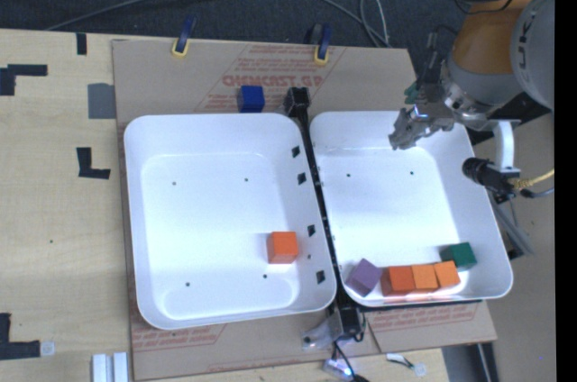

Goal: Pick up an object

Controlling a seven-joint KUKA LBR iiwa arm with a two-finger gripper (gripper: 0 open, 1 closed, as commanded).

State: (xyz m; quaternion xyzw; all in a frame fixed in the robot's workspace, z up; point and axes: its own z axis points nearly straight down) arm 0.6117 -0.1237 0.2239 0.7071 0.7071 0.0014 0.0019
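From above, the tool (407, 131) hangs over the far right corner of the right bin (379, 157), and whether it is apart or together cannot be told. Nothing sits between its tips. Along that bin's near wall lie a purple block (363, 276), two orange blocks (398, 280) (425, 277), a lighter orange block (446, 274) and a green block (461, 256), touching in a row. The left bin (180, 155) holds one orange cube (283, 247). A blue block (251, 97) rests on the counter (54, 191) behind the bins.
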